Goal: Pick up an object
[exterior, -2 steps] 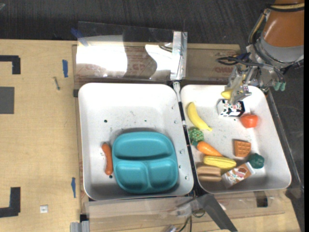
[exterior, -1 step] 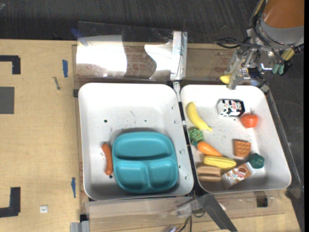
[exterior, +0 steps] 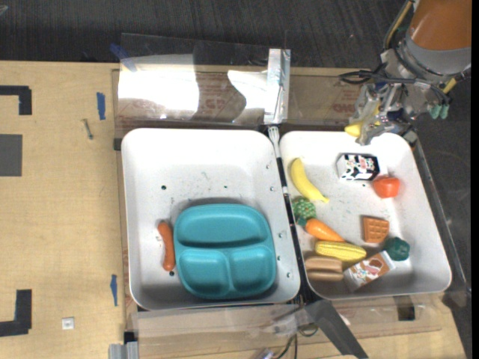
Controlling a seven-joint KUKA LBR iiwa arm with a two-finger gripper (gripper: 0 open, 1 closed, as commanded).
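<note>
Right now the gripper [exterior: 372,122] hangs over the right bin's [exterior: 430,223] far edge by a small yellow piece [exterior: 353,131]; I cannot tell its grip. Better to drop squarely over the banana [exterior: 305,179], which lies apart from the clutter.

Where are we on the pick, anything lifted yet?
Possibly: the end effector is raised at the right bin's far rim with a small yellow object at its tip, though a firm grip isn't clear. The banana, carrot and other items lie in that bin.
</note>
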